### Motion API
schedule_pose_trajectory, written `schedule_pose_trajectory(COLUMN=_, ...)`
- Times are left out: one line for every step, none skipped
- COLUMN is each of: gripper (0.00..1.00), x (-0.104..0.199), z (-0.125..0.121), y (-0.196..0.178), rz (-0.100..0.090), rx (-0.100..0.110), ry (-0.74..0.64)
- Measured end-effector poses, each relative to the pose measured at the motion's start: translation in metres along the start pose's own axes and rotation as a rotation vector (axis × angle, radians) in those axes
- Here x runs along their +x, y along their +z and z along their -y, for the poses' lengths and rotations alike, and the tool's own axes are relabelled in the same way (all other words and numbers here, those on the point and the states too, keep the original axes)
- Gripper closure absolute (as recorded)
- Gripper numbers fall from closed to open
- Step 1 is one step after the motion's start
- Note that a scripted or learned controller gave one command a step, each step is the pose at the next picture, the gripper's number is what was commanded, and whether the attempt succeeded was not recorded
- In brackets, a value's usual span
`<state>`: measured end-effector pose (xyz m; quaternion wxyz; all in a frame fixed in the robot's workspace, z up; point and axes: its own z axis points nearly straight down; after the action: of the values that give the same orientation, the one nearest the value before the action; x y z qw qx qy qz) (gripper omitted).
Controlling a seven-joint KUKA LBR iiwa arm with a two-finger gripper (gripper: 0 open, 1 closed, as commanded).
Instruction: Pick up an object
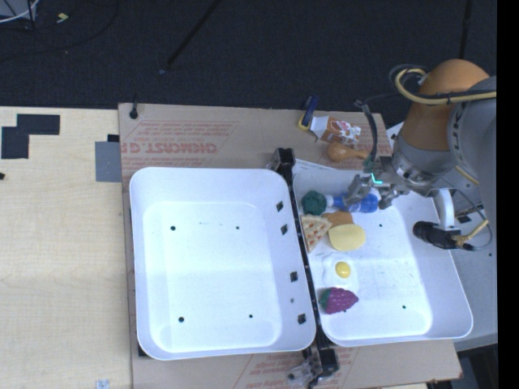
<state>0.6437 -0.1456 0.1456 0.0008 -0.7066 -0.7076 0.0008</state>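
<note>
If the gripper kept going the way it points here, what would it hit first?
The gripper points left and down into the right bin. It would probably meet the blue toy under its tip first, then the green one. Depth is unclear.

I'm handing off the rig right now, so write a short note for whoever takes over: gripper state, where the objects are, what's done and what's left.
Gripper: low over the far end of the right bin, by a blue object; grip state can't be read from here.
Objects, all in the right bin's left part: green piece, waffle-like wedge, yellow piece, fried egg, purple grape bunch.
Left bin: nothing to report.
Done: arm is at the cluster.
Left: nothing seen lifted yet; a grasp and lift remain, probably on the blue object.
</note>
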Motion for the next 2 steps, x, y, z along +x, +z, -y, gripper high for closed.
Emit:
schedule_pose_trajectory(gripper=0.00, x=-0.017, z=0.058, y=0.060, rz=-0.002, rx=0.008, ry=0.004)
schedule_pose_trajectory(gripper=0.00, x=0.009, z=0.073, y=0.058, rz=-0.002, rx=0.001, ry=0.000)
